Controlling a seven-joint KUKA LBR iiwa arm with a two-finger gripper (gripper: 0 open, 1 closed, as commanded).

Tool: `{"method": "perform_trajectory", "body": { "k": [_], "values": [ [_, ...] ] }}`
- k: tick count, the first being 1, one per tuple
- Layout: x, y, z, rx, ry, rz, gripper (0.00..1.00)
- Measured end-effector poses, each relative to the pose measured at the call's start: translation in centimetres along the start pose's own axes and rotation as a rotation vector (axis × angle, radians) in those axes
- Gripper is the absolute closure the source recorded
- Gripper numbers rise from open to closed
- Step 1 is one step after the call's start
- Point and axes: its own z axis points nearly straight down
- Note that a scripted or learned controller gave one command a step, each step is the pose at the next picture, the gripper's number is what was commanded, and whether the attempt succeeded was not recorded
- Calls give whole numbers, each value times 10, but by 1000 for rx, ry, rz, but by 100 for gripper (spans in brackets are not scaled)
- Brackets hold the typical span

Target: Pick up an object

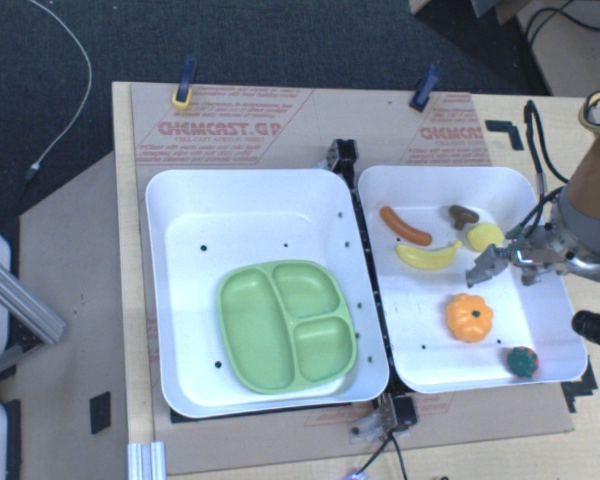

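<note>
A: Since nothing sits between the fingers, the pick is open. Left bin [170,218]: a green divided plate [285,323] near its front edge, off toward the front-right corner. Flat, wide and rigid, so a poor pick.

B: Right bin [420,368]?

A: Near the back edge, a red sausage [407,226] lying slantwise. Just in front of it a yellow banana [427,257], close to it; can't tell if they touch. A small brown piece [463,214] at the back, with a yellow lemon [483,236] just in front of it. An orange pumpkin [469,318] mid-bin. A small green thing [523,362] in the front-right corner.

B: Gripper?

A: The gripper [490,263] is low, just beside the lemon, behind the pumpkin. Fingers spread, holding nothing.

B: Handling?

A: They look like toy food, so probably light and hollow, hard, smooth plastic, not fragile. The lemon is nearest: round and slick, so I'd take it across its narrow middle or it may squirt out. The pumpkin's ribs should give better bite across the widest part. The banana should be taken mid-length, across the curve.
</note>
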Motion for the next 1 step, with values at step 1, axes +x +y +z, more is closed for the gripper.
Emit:
{"method": "perform_trajectory", "body": {
  "k": [1],
  "values": [
    [11, -2, 58, 0, 1, 0, 0]
  ]
}}
